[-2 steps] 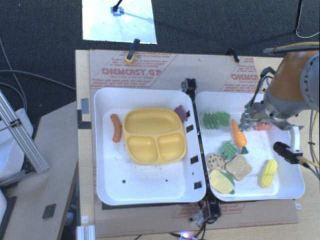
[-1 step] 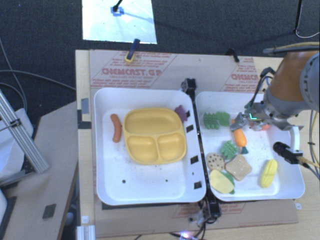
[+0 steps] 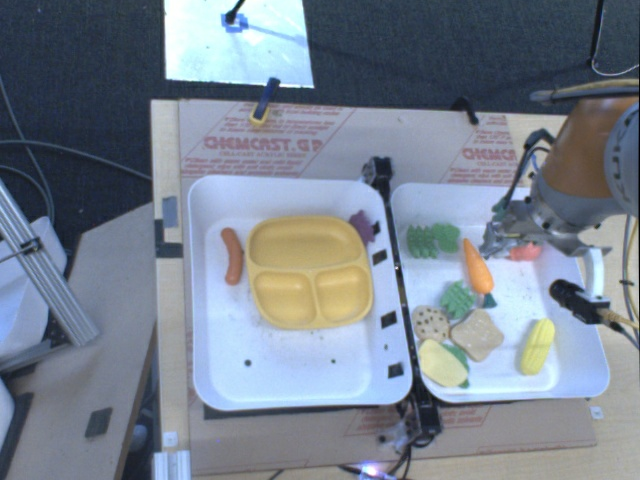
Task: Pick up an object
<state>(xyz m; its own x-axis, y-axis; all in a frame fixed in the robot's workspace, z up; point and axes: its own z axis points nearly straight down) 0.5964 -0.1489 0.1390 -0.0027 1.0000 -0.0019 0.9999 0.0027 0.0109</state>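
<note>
Gripper [image 3: 497, 236] low in right bin [image 3: 590, 368], far edge, beside carrot [image 3: 477, 266] and a red-pink item [image 3: 525, 252]. Finger state: cannot tell. Yellow tray [image 3: 305, 268] in left bin [image 3: 215, 368].

Two white bins: the left bin [image 3: 205, 298] at frame centre-left and the right bin [image 3: 585, 368] at frame right. The left bin contains one yellow divided tray [image 3: 306, 270], one sausage [image 3: 233, 255] and one purple item [image 3: 361, 226]. The right bin contains two green pieces [image 3: 432, 239] [image 3: 459, 299], one carrot [image 3: 477, 266], one cookie [image 3: 430, 322], one toast slice [image 3: 477, 335], one corn cob [image 3: 537, 346], one yellow-green piece [image 3: 443, 362] and one red item [image 3: 524, 252].
</note>
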